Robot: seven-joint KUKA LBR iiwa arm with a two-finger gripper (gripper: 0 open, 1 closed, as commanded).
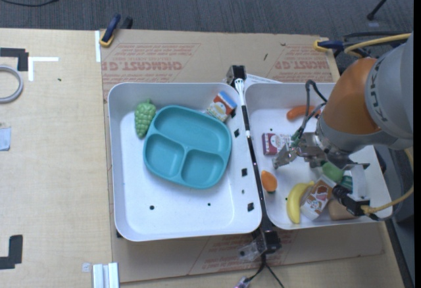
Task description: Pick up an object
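Note:
My gripper (287, 156) hangs low over the middle of the right bin (279, 97), reaching in from the right under the grey arm with its orange band (352, 106). Just to its left lies a dark red box (270, 143). Below it lie a small orange fruit (268, 180) and a yellow banana (295, 202). A printed packet (318, 197) and a brown piece (339, 211) lie at the bin's near right. An orange carrot (297, 111) rests at the back. A green item (333, 171) peeks out under the wrist.
The left bin (177, 214) holds a teal divided plate (187, 146), a green grape bunch (144, 118) at its left and a small packet (221, 106) at the back right corner. Cables run along the divider between the bins.

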